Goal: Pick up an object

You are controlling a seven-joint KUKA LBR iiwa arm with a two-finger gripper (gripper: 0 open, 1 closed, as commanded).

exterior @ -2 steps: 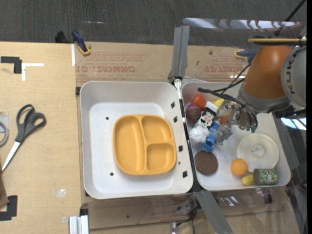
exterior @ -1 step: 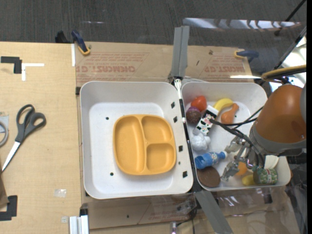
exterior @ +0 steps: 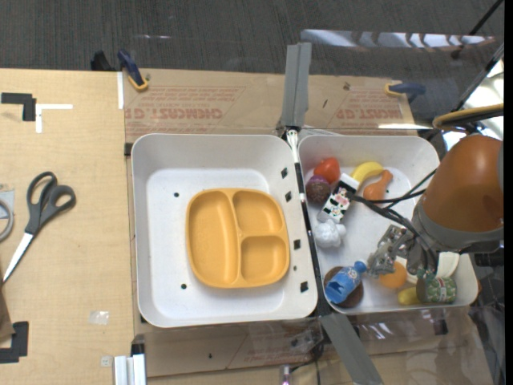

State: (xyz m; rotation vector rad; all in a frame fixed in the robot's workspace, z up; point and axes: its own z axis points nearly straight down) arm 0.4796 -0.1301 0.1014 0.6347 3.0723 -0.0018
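The right bin [exterior: 365, 144] holds several small objects: a red ball [exterior: 326, 169], a dark ball [exterior: 318, 188], a yellow banana [exterior: 367, 171], an orange piece [exterior: 378, 185], a white and black block [exterior: 338, 203], a white crumpled lump [exterior: 328, 233] and a blue and brown item [exterior: 344, 285]. My gripper [exterior: 390, 253] hangs low at the bin's front right, directly over an orange object [exterior: 393, 276]. A green-labelled item [exterior: 438, 288] and a yellow piece [exterior: 408, 296] lie just right of it. The arm's orange band [exterior: 471, 184] covers the bin's right side.
The left bin [exterior: 152, 223] holds a yellow divided tray [exterior: 238, 237]. Scissors [exterior: 36, 211] lie on the wooden bench at far left. A grey divider bar [exterior: 296, 87] stands behind the bins. Black cables [exterior: 385, 204] run across the right bin.
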